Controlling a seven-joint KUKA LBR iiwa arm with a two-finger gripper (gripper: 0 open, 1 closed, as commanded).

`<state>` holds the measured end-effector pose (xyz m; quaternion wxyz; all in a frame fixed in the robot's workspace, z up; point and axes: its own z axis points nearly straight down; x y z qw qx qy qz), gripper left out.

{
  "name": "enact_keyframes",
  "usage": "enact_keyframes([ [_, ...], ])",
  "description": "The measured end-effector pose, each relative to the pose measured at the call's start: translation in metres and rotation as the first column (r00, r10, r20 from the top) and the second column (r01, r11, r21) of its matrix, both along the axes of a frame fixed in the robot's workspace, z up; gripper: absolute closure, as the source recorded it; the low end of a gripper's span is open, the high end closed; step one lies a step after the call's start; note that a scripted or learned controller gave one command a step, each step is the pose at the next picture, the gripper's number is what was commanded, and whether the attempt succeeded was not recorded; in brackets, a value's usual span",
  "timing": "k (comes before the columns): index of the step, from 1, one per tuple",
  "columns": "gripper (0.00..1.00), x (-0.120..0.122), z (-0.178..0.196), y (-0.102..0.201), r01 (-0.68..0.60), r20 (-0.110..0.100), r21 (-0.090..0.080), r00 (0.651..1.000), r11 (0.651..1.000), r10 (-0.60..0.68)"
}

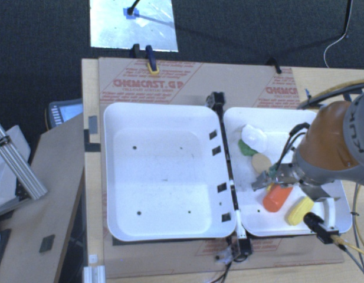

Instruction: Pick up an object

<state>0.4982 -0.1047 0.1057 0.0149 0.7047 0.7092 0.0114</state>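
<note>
In the right bin [240, 211] lie several small objects. An orange cylinder [275, 198] rests near the front, with a yellow piece [299, 210] just to its right. Farther back are a white object [254, 137], a green piece [247, 149] tucked under it, and a tan disc [261, 161]. My gripper [270, 178] hangs low over the bin, right at the back end of the orange cylinder and just in front of the tan disc. The arm's orange band and grey wrist hide the bin's right part.
The left bin [164, 170] sits beside the right one, parted from it by a black-clipped divider [225, 158]. Both stand on a cardboard sheet [187, 81]. A shiny plate [133, 15] lies behind the bench.
</note>
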Motion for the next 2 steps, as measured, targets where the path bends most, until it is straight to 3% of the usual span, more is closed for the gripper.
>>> enact_keyframes([
  [1, 0.0, 0.056, 0.252, -0.045, 0.002, -0.023, 0.0, 1.0, 1.0, -0.002],
  [2, 0.0, -0.014, 0.213, 0.001, 0.001, -0.04, 0.007, 0.999, 1.0, -0.001],
])
